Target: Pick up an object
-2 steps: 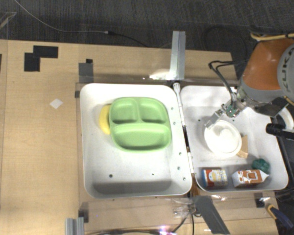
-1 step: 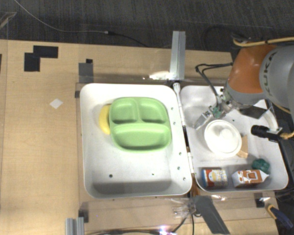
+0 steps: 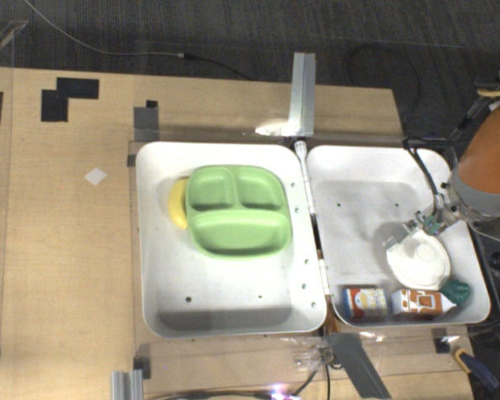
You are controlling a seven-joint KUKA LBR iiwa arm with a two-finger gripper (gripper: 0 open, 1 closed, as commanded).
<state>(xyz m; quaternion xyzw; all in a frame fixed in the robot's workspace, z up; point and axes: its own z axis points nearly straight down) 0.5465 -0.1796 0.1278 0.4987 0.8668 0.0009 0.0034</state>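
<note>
In the right bin [image 3: 358,182], my gripper [image 3: 423,223] hangs just above the far edge of a white round bowl-like object [image 3: 418,262]. The arm's orange band [image 3: 492,152] comes in from the right. Along the right bin's near wall lie a small can with a red and white label [image 3: 367,301], an orange and white carton [image 3: 421,302] and a teal object [image 3: 457,290]. The left bin [image 3: 158,248] holds a green divided plate [image 3: 237,209], with a yellow object [image 3: 177,203] poking out from under its left edge.
A metal post [image 3: 303,94] stands behind the seam between the two bins. A black cable [image 3: 425,161] loops over the right bin's far right corner. Wooden bench [image 3: 58,248] surrounds the bins on the left.
</note>
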